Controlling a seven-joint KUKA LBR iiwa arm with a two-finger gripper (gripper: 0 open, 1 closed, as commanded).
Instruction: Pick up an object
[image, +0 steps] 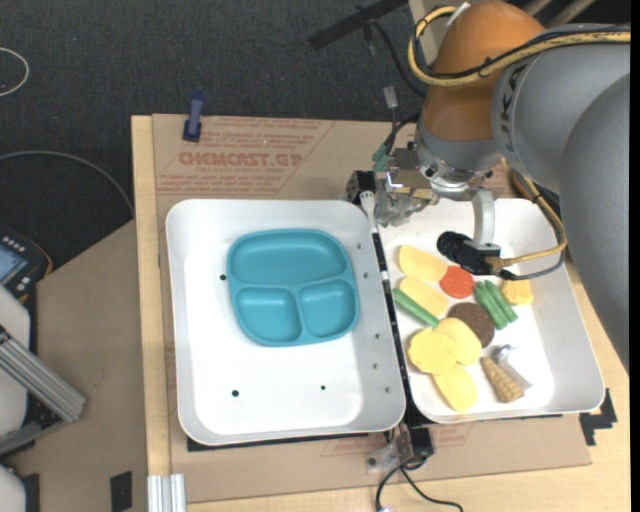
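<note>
My gripper (397, 204) hangs over the far left corner of the right bin (572, 330), close to the wall it shares with the left bin. Toy food lies in the right bin in front of it. There are two pale yellow pieces (421, 264), a red slice (458, 283), two green sticks (495, 303), a brown round (473, 321), yellow chips (445, 348), a small yellow piece (517, 292) and a tan cone (505, 379). Nothing shows in the gripper's grasp.
The left bin (200, 330) holds a teal divided plate (292, 285). Both bins stand on a cardboard sheet (260, 150), with a blue clip (193, 116) at its far edge. The grey arm covers the upper right.
</note>
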